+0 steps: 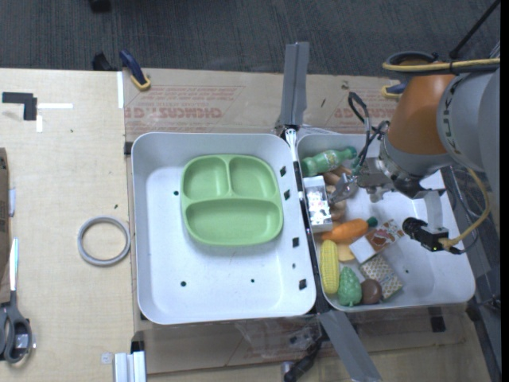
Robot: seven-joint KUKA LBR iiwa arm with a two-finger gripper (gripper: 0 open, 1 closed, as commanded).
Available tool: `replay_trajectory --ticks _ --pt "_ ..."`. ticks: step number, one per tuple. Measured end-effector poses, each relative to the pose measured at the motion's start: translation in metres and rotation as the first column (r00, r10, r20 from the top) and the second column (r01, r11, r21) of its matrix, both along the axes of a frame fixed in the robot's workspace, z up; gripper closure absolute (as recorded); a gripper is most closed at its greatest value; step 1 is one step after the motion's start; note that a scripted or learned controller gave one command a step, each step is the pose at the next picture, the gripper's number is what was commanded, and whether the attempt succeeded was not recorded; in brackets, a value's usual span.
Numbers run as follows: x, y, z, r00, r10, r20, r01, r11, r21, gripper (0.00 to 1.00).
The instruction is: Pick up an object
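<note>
The right bin [445, 289] holds a heap of toy food along its left side: a green bottle [324, 161], a white carton [316, 203], an orange carrot [347, 231], a yellow corn cob [328, 267], a green vegetable [349, 286] and a patterned packet [380, 273]. My gripper [347, 185] hangs low over the back left of this bin, just right of the carton and below the bottle. Its metal fingers [343, 191] point left toward the carton, with brown items beside them. I see nothing clearly held between them.
The left bin [151, 237] holds a green divided plate [232, 198]. A grey ring [103, 239] lies on the bench to the left, scissors [14, 330] at the far left edge. A blue clamp [134, 68] sits at the back. A black cable connector [425, 235] hangs over the right bin.
</note>
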State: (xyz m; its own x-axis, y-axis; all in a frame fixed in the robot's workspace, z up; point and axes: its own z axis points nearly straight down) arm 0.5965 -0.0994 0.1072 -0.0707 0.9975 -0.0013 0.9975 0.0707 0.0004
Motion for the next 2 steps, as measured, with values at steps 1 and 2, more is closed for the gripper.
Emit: replay_trajectory --ticks 1,2 --pt "-0.061 -0.009 0.025 1.0 0.003 -0.003 -0.003 1.0 0.001 0.0" --pt "-0.08 -0.009 0.001 0.991 0.125 0.043 -0.125 0.992 -0.021 0.0"
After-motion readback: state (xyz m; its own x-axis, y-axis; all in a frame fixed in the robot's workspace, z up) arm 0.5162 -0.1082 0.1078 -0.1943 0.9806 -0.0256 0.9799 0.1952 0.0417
